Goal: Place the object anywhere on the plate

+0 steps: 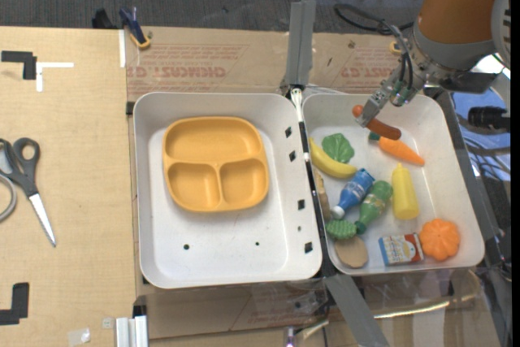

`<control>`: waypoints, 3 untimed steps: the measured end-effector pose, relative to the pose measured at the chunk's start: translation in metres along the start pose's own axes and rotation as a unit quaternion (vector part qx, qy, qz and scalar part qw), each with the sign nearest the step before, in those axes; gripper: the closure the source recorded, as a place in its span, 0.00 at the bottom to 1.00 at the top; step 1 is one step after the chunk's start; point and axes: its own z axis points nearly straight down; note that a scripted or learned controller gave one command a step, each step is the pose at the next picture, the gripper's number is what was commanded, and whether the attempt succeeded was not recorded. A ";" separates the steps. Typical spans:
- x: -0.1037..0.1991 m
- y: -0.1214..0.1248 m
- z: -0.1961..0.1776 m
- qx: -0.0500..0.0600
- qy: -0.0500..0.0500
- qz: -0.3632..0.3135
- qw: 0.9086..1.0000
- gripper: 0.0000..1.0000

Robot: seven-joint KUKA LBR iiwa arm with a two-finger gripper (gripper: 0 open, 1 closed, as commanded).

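Observation:
An orange three-compartment plate (215, 162) lies in the left white bin (154, 199) with nothing on it. My gripper (379, 108) hangs over the far left part of the right bin (455, 142). It is just above a red sausage (384, 128), and a small orange piece (357, 111) sits beside its tip. A carrot (400, 150) lies just right of the sausage. Nothing can be seen held in the gripper.
The right bin also holds a banana (329, 161), a green leafy toy (337, 147), a blue bottle (355, 193), a green bottle (375, 201), a yellow piece (404, 191), an orange fruit (439, 238) and a small carton (400, 249). Scissors (28, 183) lie on the bench at left.

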 end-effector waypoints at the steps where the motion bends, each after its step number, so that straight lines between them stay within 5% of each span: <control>1: 0.056 0.016 0.027 0.000 0.001 -0.089 0.996 1.00; 2: 0.086 0.083 0.047 -0.001 0.000 -0.180 0.984 1.00; 3: 0.085 0.083 0.047 -0.001 0.000 -0.179 0.984 0.00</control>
